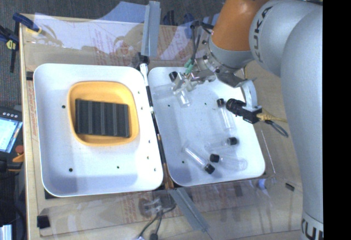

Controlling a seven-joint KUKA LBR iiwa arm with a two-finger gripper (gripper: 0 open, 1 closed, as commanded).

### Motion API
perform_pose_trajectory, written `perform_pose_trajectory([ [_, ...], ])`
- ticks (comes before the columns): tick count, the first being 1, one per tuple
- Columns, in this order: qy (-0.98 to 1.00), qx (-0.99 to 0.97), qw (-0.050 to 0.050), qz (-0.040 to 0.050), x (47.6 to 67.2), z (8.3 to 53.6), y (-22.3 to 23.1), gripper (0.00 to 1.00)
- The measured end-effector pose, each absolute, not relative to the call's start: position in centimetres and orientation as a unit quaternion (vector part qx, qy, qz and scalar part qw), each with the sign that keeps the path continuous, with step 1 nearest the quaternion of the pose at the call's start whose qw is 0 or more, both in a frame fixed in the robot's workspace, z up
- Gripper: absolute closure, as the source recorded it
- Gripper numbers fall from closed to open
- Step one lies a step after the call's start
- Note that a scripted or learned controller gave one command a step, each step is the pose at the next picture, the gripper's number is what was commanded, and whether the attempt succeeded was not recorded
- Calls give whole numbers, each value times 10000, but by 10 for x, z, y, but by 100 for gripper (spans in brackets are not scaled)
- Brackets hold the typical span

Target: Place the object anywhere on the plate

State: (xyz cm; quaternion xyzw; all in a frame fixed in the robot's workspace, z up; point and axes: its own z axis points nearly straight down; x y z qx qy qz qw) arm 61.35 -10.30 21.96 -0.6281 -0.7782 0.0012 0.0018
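Several clear vials with black caps lie in the right bin (258, 151): one (196, 156) near the front, one (230, 163) beside it, and one (226, 119) toward the right wall. Another clear vial (182, 94) lies at the bin's back, directly under my gripper (184, 81). The gripper hangs low over the back left part of the right bin, and glare and the wrist hide how it stands. The yellow plate (104, 90), with a dark ribbed insert (103, 118) in its middle, rests in the left bin (55, 167).
A black connector with an orange cable (245, 111) hangs over the right bin's right side. The arm's orange band (238, 14) and grey body fill the upper right. A phone-like device (8, 134) lies at the bench's left edge.
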Motion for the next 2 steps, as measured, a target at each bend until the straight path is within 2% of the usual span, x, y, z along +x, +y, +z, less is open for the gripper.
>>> perform_pose_trajectory([
  [1, -8382, -5454, 6, 10, 622, 230, -65, 100],
  [2, -8381, -5456, 4, 12, 622, 230, -66, 0],
])
